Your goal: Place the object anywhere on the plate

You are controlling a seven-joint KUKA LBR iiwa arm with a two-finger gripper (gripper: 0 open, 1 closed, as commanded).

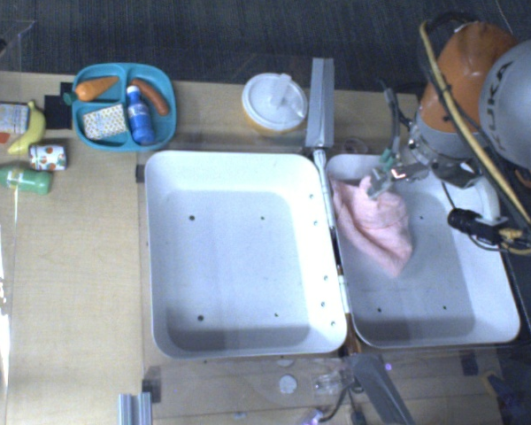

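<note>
Pink cloth point(376, 224), that looks like the object in play, and it hangs crumpled in the right bin point(442, 321), its upper end gathered into a peak and the rest drooping down toward the bin floor. Right at that peak sits the gripper point(385, 175), and from here the top of the cloth appears bunched between its fingers, so I'd call it clenched on the fabric, a pinch at one corner that lets the weight trail below. That's probably why the cloth looks stretched long and not spread flat.

Behind the gripper, the grey arm with its orange band point(465, 56) leans in over the far right corner of that same bin, cables looping around it.

Left of the cloth, across the divider, the left bin point(239, 255) lies bare and white. Beyond that bin's far edge there's a round white lidded container point(274, 103), and further left a blue divided plate point(124, 104) carrying toy food: a carrot, a sausage, a small bottle. If that's the target, it's well apart from the cloth, a long carry across the whole left bin. More toys lie left of the plate: a banana point(28, 129), a little can point(48, 157), a green bottle point(18, 179).
</note>
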